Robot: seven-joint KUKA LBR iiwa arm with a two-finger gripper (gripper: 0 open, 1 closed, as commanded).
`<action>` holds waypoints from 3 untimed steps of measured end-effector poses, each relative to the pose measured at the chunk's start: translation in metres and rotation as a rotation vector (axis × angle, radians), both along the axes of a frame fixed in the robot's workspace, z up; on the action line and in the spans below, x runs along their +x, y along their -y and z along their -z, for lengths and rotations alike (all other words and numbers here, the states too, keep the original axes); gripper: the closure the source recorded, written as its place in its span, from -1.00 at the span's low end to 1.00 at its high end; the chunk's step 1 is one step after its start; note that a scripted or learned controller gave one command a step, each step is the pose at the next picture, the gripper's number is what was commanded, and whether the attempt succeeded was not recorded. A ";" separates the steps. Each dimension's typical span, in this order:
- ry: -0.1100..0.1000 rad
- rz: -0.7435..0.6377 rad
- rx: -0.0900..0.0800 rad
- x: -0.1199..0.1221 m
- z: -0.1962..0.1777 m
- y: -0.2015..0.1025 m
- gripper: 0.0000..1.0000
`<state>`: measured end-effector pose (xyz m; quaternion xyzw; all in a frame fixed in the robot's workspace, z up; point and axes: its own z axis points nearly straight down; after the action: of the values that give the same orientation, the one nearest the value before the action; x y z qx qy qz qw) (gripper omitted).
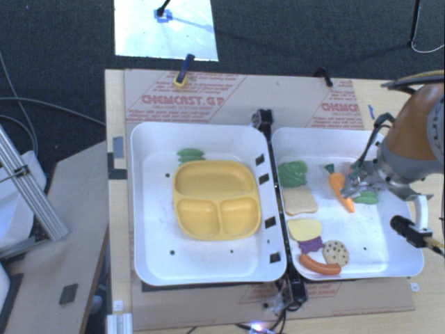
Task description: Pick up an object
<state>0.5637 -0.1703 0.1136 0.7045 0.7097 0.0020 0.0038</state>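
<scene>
Gripper [356, 184] low in the right bin [389, 256], over the toy carrot [341, 190] and a green piece [366, 198], grip state too blurred to tell, arm cut off at right, green item [190, 155] half hidden behind yellow tray [216, 198]

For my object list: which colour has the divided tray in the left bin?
Yellow tray, seen in the camera view.

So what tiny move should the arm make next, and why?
Probably a short drop straight down onto the toy carrot, then a squeeze. The gripper sits in the right bin right at the carrot's edge, beside a green piece, and nothing shows between its fingers, so it likely needs to settle around the carrot before lifting.
</scene>
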 end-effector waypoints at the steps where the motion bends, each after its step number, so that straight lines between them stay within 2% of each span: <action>1: 0.002 0.003 -0.003 0.048 -0.048 0.038 1.00; 3: 0.002 -0.007 -0.002 0.047 -0.068 0.036 1.00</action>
<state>0.6110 -0.2064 0.1812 0.7019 0.7122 0.0018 0.0053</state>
